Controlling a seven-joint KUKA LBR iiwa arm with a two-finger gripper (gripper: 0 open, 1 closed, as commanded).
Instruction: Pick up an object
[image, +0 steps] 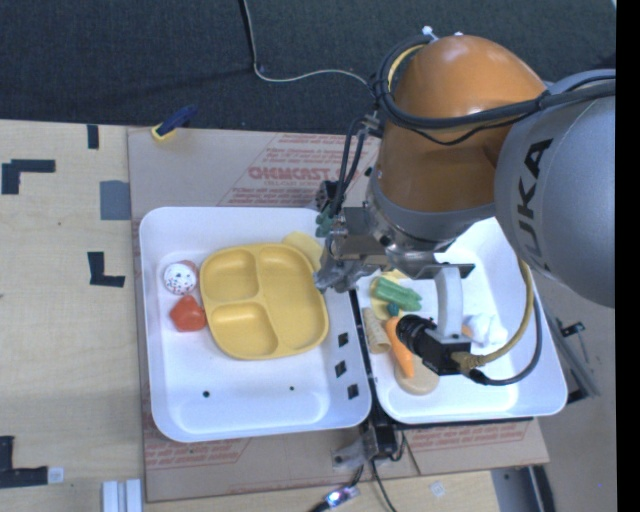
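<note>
Gripper: low over the shared wall between the left bin and the right bin, just beside the right edge of the yellow plate. Apart or together: cannot tell, hidden under the wrist housing. Nothing seen clamped.

Candidates for the pick, in 2 groups:
- Left bin: yellow plate, smooth hard plastic, 3 shallow compartments, rounded corners; a red lump touching its left edge; a white speckled ball just above that.
- Right bin: a green ridged piece, an orange carrot-shaped piece and a tan disc, clustered near the dividing wall; a white crumpled piece further right.

Risks, as judged:
- Descent onto the bin wall or the plate rim instead of an object, owing to the position straddling the divide.
- Slip on the plate: wide, flat, glossy, little to pinch except the thin rim.
- Double grab or a nudge in the right bin, owing to the tight cluster.
- Roll-away of the ball if touched off-centre.
- Snag of the black cable looping over the right bin.
</note>
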